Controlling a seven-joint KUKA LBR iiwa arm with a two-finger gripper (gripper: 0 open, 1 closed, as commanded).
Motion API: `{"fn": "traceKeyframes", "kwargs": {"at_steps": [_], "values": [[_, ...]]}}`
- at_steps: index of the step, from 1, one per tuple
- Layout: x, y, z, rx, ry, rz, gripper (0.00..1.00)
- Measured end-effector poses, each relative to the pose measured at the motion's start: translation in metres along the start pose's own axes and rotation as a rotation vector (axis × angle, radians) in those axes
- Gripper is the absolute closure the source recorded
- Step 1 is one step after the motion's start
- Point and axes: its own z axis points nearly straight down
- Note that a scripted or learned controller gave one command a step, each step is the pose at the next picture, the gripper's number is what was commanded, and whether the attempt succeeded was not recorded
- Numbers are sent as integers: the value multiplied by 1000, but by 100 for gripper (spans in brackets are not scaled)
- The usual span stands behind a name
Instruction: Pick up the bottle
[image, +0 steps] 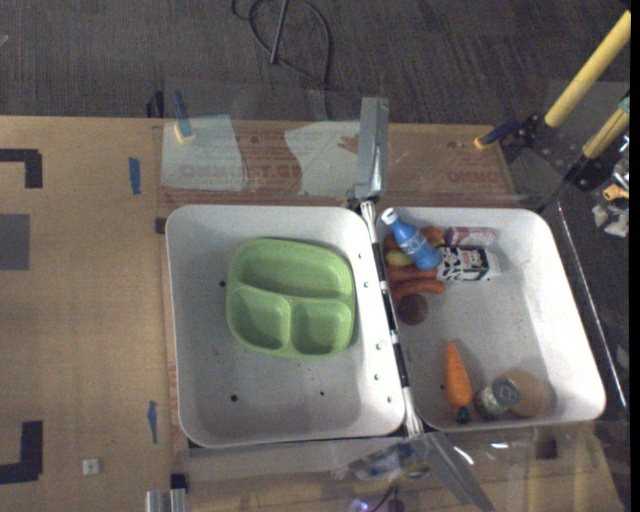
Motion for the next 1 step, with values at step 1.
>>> {"fn": "traceKeyframes", "kwargs": {"at_steps": [1], "values": [[-33,1,2,6,-1,372,100]]}}
